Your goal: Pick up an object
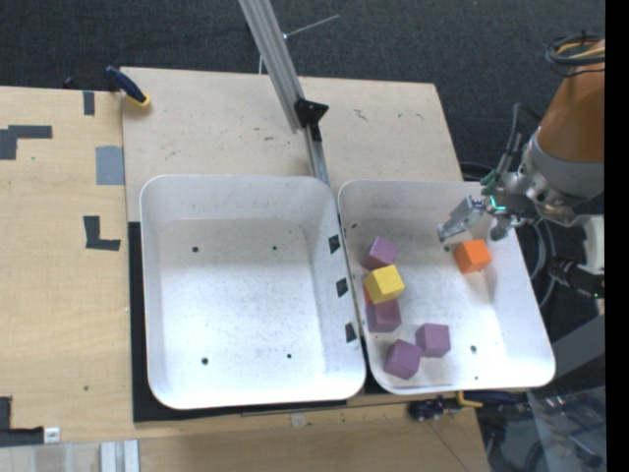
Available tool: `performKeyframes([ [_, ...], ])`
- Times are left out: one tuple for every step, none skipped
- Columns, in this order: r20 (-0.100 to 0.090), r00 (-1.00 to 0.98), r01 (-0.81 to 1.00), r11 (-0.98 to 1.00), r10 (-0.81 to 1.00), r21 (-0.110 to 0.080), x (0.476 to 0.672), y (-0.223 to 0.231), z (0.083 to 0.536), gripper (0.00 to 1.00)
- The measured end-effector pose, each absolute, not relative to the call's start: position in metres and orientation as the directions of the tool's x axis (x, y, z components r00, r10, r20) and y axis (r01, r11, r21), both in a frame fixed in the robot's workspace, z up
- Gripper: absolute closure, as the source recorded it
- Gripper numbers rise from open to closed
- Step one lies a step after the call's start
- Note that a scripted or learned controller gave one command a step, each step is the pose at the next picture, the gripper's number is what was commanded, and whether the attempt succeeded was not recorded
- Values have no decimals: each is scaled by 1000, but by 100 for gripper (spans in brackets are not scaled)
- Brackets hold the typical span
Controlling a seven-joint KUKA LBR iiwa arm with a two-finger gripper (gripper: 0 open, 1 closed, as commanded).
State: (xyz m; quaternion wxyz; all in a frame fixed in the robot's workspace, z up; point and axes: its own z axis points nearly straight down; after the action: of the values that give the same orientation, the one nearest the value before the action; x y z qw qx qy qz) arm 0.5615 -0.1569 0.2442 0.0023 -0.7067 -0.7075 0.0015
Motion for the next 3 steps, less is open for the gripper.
performKeyframes([
  [0,-3,1000,3,1000,-1,562,-157,246,0],
  [0,-2,1000,2,1000,-6,565,-153,202,0],
  [0,-1,1000,1,1000,-6,565,-153,158,0],
])
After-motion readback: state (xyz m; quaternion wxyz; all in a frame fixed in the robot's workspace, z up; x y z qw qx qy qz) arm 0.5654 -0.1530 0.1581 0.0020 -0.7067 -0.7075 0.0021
